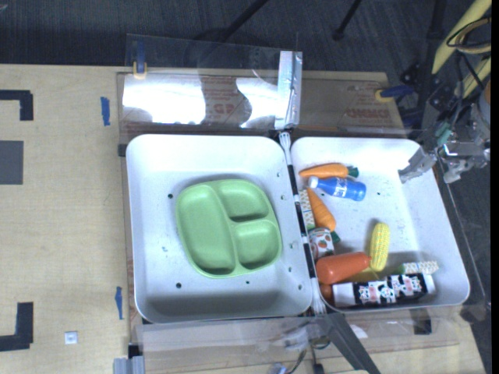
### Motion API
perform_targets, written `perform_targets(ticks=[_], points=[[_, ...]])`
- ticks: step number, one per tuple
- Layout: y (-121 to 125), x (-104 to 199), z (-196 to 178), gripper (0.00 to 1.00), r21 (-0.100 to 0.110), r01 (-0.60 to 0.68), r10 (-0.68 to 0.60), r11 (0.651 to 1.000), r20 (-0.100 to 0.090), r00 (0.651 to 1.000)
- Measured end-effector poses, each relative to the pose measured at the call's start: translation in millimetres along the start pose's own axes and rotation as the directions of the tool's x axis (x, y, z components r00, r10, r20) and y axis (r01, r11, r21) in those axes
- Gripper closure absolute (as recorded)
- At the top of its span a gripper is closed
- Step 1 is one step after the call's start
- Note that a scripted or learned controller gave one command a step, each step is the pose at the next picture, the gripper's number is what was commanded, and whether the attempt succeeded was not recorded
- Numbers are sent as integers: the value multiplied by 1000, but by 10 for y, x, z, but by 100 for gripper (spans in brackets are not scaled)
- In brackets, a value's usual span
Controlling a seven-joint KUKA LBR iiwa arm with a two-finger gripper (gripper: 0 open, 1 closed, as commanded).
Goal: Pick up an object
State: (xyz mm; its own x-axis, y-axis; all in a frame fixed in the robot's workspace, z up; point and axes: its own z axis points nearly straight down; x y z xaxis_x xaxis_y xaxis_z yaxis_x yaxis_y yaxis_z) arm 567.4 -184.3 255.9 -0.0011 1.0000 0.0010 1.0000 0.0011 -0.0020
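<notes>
Plastic toys crowd the left and front sides of the right bin point(437, 232), a shallow white tray with rounded corners and a smooth, faintly speckled floor. Against its left wall lie a tapered orange carrot point(322, 170) with a green tip, a glossy blue bottle point(341, 188) with a white cap just below it, and a second carrot point(320, 209) slanting downward. Nearer the front sit a bumpy yellow corn cob point(379, 244), a smooth rounded orange-red piece point(341, 266) touching the cob's lower end, and a long black tube point(383, 290) patterned in white, lying along the front wall. A small printed box point(323, 242) stands wedged by the divider.

The left bin point(148, 209) holds a matte green plate point(228, 226) moulded into three compartments.

My jaws point(421, 164) hang at the right bin's far right corner, above its rim, well apart from every toy; nothing sits between them, and I cannot tell from this angle whether they are spread or closed.

Pale wooden tabletop point(62, 209) with black corner marks lies to the left.
</notes>
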Motion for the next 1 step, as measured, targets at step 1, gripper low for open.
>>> perform_targets(ticks=[1], points=[[-174, -399, -129, 0, -5, 53, -53, 999, 3, 999]])
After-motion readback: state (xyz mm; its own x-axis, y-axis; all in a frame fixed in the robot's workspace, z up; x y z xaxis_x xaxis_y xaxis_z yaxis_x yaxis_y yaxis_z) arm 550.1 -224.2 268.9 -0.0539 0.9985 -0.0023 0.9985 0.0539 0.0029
